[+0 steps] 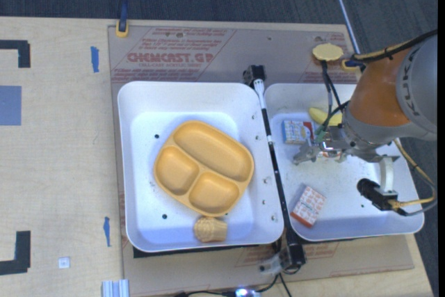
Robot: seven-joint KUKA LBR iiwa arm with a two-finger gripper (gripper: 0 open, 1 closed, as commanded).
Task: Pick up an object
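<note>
From above, the arm (389, 90) is reaching in from the right and hanging over the right bin (410, 222), with the gripper (311, 151) sitting low near that bin's left side. Honestly can't tell how it's set. A small blue packet (295, 130) is lying just above it, a yellow thing (321, 115) is peeking out beside the arm, and an orange-patterned box (308, 204) is lying nearer the front. A yellow divided tray (202, 167) and a waffle cone (209, 227) are sitting in the left bin (132, 115) on the table (55, 149).

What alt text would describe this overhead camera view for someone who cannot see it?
A grey and orange robot arm reaches into the right bin, which holds two small packets and a yellow item. The left bin holds a yellow divided tray.
</note>
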